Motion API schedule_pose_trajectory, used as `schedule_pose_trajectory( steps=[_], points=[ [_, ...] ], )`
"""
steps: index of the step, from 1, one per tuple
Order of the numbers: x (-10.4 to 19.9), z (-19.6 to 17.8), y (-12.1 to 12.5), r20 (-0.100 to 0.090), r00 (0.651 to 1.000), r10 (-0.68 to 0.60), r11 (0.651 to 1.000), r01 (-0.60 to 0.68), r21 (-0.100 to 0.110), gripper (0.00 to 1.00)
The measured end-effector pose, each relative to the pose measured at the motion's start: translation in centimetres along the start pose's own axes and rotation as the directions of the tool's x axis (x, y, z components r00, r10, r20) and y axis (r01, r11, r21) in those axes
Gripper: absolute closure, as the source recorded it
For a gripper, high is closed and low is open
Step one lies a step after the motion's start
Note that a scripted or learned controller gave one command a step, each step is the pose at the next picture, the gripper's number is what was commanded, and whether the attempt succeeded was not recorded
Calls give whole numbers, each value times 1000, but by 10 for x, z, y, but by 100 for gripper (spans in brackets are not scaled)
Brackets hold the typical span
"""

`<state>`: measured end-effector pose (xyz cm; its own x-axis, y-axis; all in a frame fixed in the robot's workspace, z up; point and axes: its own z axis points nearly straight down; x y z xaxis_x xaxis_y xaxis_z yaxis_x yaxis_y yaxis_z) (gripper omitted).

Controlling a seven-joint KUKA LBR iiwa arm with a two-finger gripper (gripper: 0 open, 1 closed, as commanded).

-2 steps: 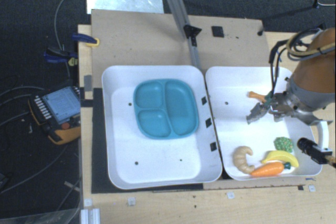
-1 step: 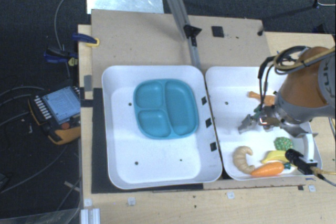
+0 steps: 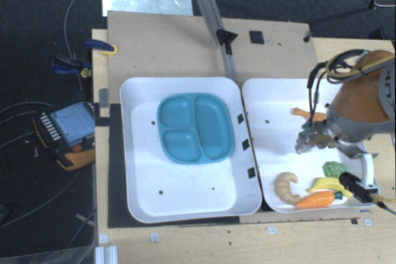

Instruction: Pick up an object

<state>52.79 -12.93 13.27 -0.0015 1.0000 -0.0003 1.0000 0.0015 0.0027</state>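
**Hovering over the right bin, objects lying nearer the front edge**

Looking down at the right bin (image 3: 272, 102), you see the gripper (image 3: 307, 140) low over its white floor, about midway along the bin's depth and toward its right half. You cannot tell how far its fingers are parted; they show as a small grey blur, and nothing is visibly caught between them.

Your candidate objects lie in a cluster at the bin's front right corner, apart from the gripper. A tan, curled piece (image 3: 286, 187) sits leftmost, touching or almost touching an orange carrot (image 3: 315, 199) that lies along the front wall. Just behind the carrot you have a yellow banana (image 3: 330, 184), and behind that a green leafy item (image 3: 334, 169). A small orange object (image 3: 302, 112) lies farther back, close to the arm's wrist, partly hidden by black cables.

In the left bin (image 3: 142, 195) a blue divided tray (image 3: 195, 127) with three compartments rests toward the back; its compartments hold nothing you can see.

Around you, the arm's grey and orange body (image 3: 365, 102) overhangs the right bin's right side and covers part of it. A metal pole (image 3: 207, 0) slants across the bench behind the bins. A small device with cables (image 3: 68, 127) sits on the floor to the left.
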Motion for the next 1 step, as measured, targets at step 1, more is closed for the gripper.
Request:
schedule_pose_trajectory(
  steps=[1],
  points=[
    [-4, -48, 10, 1, 1000, -3, 1000, 3, -4, 100]
  ],
)
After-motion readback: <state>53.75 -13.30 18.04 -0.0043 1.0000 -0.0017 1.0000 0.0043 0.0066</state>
